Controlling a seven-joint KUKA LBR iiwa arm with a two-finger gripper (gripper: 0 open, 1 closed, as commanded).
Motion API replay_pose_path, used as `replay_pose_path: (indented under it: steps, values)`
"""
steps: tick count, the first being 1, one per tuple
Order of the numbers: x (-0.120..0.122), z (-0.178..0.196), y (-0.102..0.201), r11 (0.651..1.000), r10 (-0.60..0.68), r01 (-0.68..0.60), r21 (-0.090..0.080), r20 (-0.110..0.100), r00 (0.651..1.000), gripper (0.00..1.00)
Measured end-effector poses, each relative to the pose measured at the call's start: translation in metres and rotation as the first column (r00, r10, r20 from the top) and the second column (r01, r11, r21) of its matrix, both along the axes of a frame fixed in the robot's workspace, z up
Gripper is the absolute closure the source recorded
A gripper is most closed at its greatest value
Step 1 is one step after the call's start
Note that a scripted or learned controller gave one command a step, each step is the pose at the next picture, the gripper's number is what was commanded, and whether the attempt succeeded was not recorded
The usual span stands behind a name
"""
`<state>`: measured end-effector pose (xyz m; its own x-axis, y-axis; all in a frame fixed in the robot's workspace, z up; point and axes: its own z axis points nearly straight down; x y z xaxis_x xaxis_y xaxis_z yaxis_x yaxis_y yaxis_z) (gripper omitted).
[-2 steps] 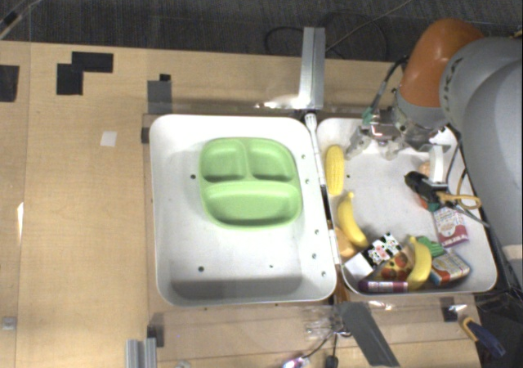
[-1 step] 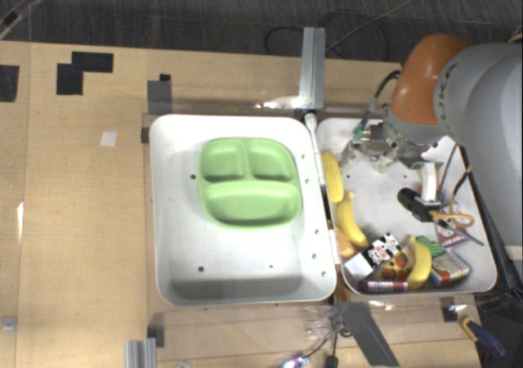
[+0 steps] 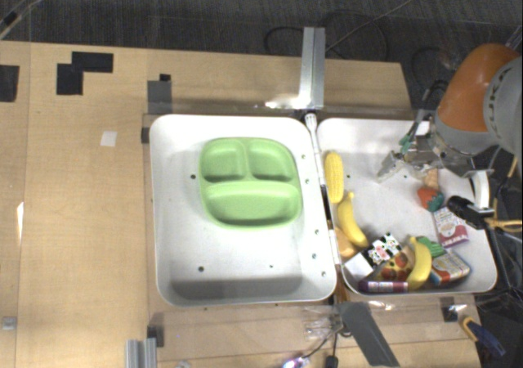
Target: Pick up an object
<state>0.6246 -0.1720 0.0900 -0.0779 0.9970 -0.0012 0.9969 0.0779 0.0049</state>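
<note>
The claw (image 3: 402,160) hangs over the upper part of the right bin (image 3: 372,133), close to the bin's far wall. Its two thin fingers (image 3: 386,168) are spread apart in a wide V, pointing down and to the left, and nothing sits between them; below them is only the bare white floor of the bin. The grey arm (image 3: 490,113) with its orange band (image 3: 470,84) comes in from the right, just behind the claw.

The objects that can be picked up lie in the same bin, all away from the claw. To the left of the claw, near the wall between the bins, lies a corn cob (image 3: 334,177), and just under it a banana (image 3: 350,223) that runs down toward the front. To the right of the claw and a little lower, there is a small orange and green thing (image 3: 431,195), perhaps a carrot, and below it a small pink and white packet (image 3: 449,227). Well below the claw, in the front corner of the bin, many small things are crowded: a second banana (image 3: 420,262), a black and white dotted box (image 3: 382,250), a purple marker (image 3: 384,284) and some other packets which I cannot name.

Far to the left of the claw, in the left bin (image 3: 176,268), a green divided plate (image 3: 249,181) lies flat near the middle. Both bins stand side by side on the wooden worktop (image 3: 73,219).
</note>
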Motion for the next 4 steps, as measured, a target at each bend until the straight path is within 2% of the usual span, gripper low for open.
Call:
replay_pose_path:
  steps: [1,2,3,4]
  values:
    - [-0.029,0.135,-0.032,0.998,-0.062,0.062,0.0,-0.003,0.998,0.0]
    - [-0.027,0.143,-0.031,0.998,-0.059,0.059,0.002,-0.004,0.998,1.0]
    - [-0.007,0.077,-0.016,0.867,-0.498,0.498,0.0,-0.008,0.867,1.0]
    - [0.044,0.013,0.053,0.944,-0.331,0.331,0.001,-0.007,0.944,1.0]
